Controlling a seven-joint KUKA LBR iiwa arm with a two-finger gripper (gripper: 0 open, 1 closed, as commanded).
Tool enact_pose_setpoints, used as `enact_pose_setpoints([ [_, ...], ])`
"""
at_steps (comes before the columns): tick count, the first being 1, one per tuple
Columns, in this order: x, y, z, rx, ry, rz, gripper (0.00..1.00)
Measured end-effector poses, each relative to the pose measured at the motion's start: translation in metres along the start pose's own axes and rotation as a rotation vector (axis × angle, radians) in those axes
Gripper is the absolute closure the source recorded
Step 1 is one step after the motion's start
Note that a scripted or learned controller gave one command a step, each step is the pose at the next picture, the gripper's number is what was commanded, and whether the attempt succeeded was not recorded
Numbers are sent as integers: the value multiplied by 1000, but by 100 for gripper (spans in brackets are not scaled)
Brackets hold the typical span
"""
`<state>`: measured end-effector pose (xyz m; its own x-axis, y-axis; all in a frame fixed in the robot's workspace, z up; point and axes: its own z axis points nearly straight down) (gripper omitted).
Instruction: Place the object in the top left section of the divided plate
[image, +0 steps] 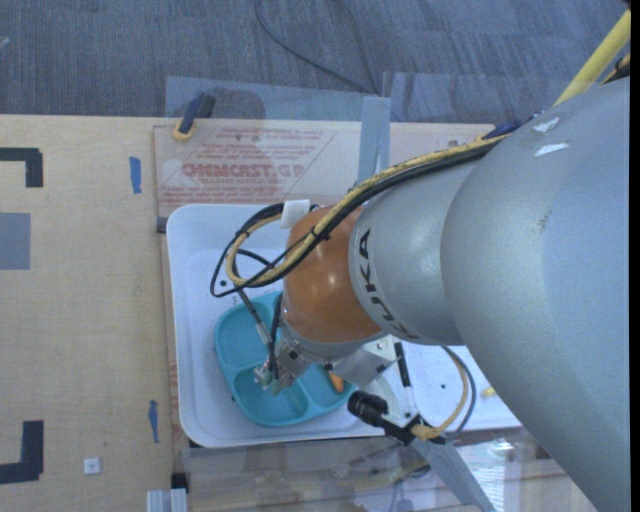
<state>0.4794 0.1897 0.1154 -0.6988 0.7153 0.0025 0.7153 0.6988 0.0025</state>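
Note:
A teal divided plate (238, 348) lies in the lower part of the left white bin (192, 290). My arm's orange band and grey wrist cover the plate's right half. My gripper (268, 374) hangs over the middle of the plate, close to its dividing ridges, and shows only as a small metal end under the wrist. A small orange object (337, 381) peeks out at the plate's right edge, beside the gripper and partly hidden by the wrist. I cannot tell which section it lies in.
Black and yellow cables (240, 262) loop off the wrist above the bin's upper half. A clear sheet with red lettering (245, 165) and a yellow clamp (190, 118) lie behind the bin. The right bin (475, 400) sits mostly under the arm.

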Motion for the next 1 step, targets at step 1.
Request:
enact_pose_setpoints([
  [1, -33, 76, -54, 0, -4, -120, 100],
])
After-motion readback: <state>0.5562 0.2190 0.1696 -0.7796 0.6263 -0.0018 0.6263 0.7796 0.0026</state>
